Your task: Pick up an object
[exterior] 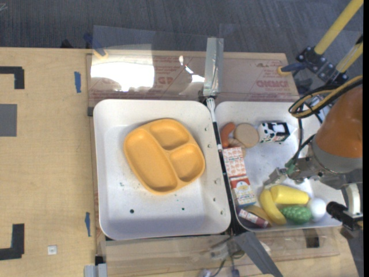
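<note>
The right bin (271,154) holds several small items. Along its left side lie a red-and-white carton (236,167), a tan round piece (247,135) and an orange-red piece (228,130). A black-and-white carton (273,131) sits near the back. At the front are a banana (268,206), a yellow block (289,195), a green bumpy piece (296,213), a white ball (318,208) and a small dark bottle (252,217). My gripper (290,173) hangs low over the right bin, just above the yellow block and banana. Nothing shows held in it.
The left bin (109,172) carries a yellow divided plate (164,154). A metal divider post (212,68) stands behind the seam between the bins. The orange-banded arm (343,131) covers the right bin's right side. Yellow bars (340,22) cross the top right.
</note>
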Robot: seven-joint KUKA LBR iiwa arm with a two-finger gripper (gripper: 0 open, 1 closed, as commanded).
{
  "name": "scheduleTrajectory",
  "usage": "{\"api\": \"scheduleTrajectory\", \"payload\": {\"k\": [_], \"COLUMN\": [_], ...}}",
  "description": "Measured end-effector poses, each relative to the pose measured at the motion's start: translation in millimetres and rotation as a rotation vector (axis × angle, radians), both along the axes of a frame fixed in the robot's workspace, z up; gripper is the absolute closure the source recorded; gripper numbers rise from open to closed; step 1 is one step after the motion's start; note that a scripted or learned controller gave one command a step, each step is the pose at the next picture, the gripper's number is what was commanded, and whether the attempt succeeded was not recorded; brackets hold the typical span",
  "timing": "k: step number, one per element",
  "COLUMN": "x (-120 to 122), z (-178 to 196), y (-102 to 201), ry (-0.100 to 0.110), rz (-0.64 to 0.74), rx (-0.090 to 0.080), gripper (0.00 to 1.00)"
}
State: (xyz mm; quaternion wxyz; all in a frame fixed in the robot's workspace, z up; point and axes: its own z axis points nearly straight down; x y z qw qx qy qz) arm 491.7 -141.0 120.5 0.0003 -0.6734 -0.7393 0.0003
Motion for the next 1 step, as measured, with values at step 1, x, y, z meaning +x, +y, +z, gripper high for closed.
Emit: {"api": "scheduleTrajectory", "payload": {"k": [1], "x": [-5.1], "z": [5.0], "y": [42.0], "ry": [0.002], "rz": [-0.149], "rx": [0.002], "gripper": [0.00]}}
